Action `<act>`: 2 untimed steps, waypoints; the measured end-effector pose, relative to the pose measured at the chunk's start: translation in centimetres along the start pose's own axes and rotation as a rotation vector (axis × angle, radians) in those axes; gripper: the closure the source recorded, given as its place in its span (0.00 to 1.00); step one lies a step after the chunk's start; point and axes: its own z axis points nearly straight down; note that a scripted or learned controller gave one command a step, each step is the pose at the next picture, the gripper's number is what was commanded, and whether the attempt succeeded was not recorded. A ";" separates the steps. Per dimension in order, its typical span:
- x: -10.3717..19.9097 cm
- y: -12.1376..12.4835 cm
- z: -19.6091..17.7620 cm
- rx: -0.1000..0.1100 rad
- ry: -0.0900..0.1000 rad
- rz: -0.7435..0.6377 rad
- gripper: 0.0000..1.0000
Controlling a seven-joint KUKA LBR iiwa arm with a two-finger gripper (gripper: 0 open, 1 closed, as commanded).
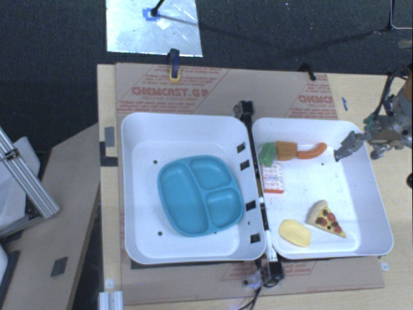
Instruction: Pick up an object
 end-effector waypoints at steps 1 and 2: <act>0.1 0.2 -0.6 -0.011 -0.002 -0.003 0.00; -0.3 -0.3 5.4 -0.007 -0.001 -0.001 0.00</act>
